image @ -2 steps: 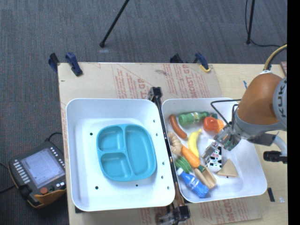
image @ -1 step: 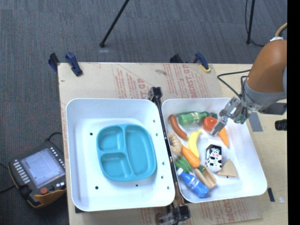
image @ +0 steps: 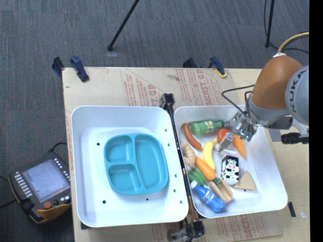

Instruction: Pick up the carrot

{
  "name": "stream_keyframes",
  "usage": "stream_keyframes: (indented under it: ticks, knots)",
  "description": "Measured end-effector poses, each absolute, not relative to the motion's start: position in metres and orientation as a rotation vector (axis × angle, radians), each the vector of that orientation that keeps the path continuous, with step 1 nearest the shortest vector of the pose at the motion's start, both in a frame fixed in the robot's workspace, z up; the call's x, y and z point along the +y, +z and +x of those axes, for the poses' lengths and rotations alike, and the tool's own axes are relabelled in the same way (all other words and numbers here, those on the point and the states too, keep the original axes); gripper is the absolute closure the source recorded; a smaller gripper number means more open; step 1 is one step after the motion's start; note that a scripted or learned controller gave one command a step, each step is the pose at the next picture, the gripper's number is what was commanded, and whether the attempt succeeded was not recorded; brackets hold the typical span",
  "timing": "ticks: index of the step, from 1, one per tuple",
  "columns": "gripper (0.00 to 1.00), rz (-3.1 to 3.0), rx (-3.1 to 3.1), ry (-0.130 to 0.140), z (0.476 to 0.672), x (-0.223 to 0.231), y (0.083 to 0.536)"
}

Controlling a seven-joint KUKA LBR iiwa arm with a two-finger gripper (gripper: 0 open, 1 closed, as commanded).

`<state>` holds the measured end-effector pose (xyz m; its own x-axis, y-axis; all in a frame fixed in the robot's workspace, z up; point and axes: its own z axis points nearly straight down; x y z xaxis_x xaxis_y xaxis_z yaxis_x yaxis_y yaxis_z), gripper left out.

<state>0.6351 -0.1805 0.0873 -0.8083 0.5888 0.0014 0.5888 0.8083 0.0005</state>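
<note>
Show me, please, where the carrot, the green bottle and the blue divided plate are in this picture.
carrot (image: 239, 146): camera view, middle of its orange body, by the gripper.
green bottle (image: 207, 127): camera view, middle of its green body.
blue divided plate (image: 164, 171): camera view, its right rim.

Bins (image: 81, 135): smooth white plastic, slight sheen. Tray (image: 136, 163) in the left bin: matt turquoise plastic, smooth. Bench (image: 131, 87): flat tan cardboard with red print, matt; blue plastic clamps (image: 79, 68) on its far edge. Toy food looks like moulded plastic: carrot (image: 238, 146) smooth orange, green bottle (image: 207, 127) glossy, blue bottle (image: 209, 198) glossy, banana (image: 208, 150) matt yellow. Wedge (image: 246, 181) near the right bin's near right corner looks like bare wood, matt. Tool (image: 233, 135): bare metal. Arm (image: 276, 89): glossy orange band, satin grey casing. Floor (image: 30, 34): dark ribbed carpet, rough.
</note>
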Motion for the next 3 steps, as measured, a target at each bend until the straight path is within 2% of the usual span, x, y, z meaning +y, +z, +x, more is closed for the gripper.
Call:
stream_keyframes:
  ticks: [1, 2, 3]
  knots:
    - [0.0, -0.729, -3.057, -0.002, 0.606, -0.159, 0.088]
    - [1.0, -0.738, -3.055, -0.004, 0.606, -0.159, 0.098]
    - [1.0, -1.103, -2.944, -0.002, 0.63, -0.153, 0.088]
